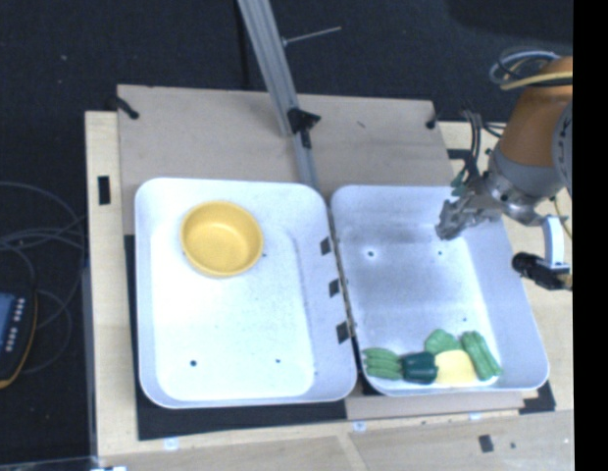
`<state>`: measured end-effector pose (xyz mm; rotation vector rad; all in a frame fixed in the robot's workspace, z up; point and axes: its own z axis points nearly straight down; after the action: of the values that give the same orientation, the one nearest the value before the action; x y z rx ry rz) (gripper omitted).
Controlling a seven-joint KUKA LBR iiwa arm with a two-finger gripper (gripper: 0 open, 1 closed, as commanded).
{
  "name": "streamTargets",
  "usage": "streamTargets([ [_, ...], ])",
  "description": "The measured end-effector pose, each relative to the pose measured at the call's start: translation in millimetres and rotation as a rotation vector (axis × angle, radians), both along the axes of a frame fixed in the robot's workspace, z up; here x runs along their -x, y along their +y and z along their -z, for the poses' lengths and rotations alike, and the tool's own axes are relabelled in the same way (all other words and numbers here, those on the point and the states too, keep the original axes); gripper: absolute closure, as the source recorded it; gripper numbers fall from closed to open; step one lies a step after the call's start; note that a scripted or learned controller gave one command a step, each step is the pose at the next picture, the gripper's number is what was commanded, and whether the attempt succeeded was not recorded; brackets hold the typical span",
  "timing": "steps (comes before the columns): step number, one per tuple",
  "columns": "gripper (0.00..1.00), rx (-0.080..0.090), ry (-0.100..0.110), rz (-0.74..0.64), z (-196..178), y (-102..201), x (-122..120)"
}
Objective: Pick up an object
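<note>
Bench (226,126) carries two shallow white bins side by side. Left bin (235,361) holds a single yellow bowl (222,237), upright, in its far-left part, well apart from everything else. Right bin (422,263) has its contents gathered against the near wall, probably slid there along the sloping floor. Arm (534,135) reaches in from the right and hangs over the far-right part of the right bin, gripper (451,226) pointing down above bare bin floor, nothing between it and the floor; open or closed, cannot tell at this size. Candidate objects: a tight cluster of small green pieces (382,362), a darker green block (419,366) and a pale yellow piece (455,366), touching one another. Judgement: the crowding leaves little clearance for a clean grasp.
</note>
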<state>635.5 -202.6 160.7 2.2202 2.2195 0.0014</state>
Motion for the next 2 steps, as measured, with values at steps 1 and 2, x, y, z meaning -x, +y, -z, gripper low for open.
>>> streamTargets([
  [1,1.0,0.0,-0.004,0.0,-61,4,-6],
  [2,1.0,0.0,-0.003,-0.001,-106,7,-11],
])
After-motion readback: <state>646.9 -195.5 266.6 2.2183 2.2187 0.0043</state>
